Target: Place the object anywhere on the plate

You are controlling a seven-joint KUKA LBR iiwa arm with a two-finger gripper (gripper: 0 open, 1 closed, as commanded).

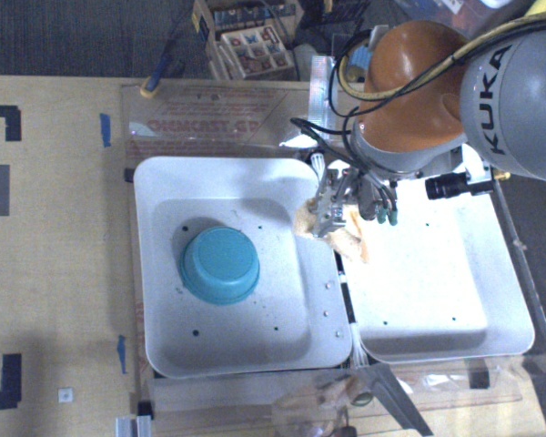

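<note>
A blue round plate [220, 264], like an upturned dish, lies in the left white bin [164, 198], left of its middle. My gripper [329, 218] hangs over the rim where the two bins meet, up and to the right of the plate. A tan and orange soft object [348, 240] sits between the fingers and sticks out below them toward the right bin [437, 280]. The object is lifted above the rims and well apart from the plate.
The grey arm with its orange band [409, 80] covers the top left corner of the right bin. Cables [346, 135] loop around the wrist. Boxes and clutter [250, 35] stand behind the bins, and a wooden bench [55, 244] lies to the left.
</note>
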